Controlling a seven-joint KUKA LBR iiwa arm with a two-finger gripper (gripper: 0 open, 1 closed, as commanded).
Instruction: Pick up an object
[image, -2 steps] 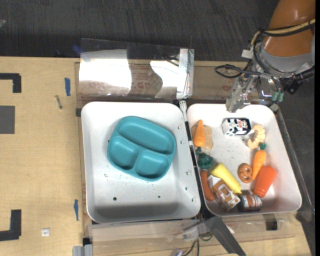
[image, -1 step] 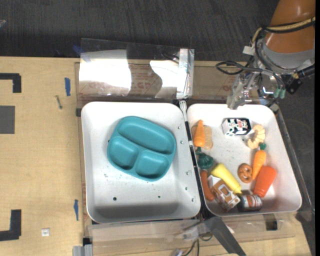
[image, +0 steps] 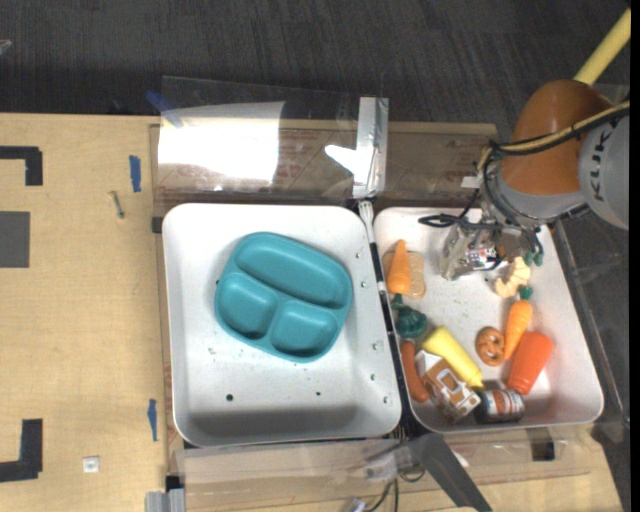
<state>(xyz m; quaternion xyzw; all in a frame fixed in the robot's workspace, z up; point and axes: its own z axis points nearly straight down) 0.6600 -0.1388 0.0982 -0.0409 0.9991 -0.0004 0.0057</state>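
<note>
Reaching in from three o'clock, orange band (image: 545, 140) up top, gripper (image: 478, 250) low over the right bin (image: 580, 340) near its twelve o'clock rim; finger spread cannot be told. Just beside it at four o'clock, a small cream object (image: 512, 277). Scattered toward six o'clock: carrot (image: 517, 325), pretzel (image: 489, 344), yellow banana (image: 452, 355), can (image: 500, 404). In the left bin (image: 190, 300), a teal divided tray (image: 284, 293).
</note>
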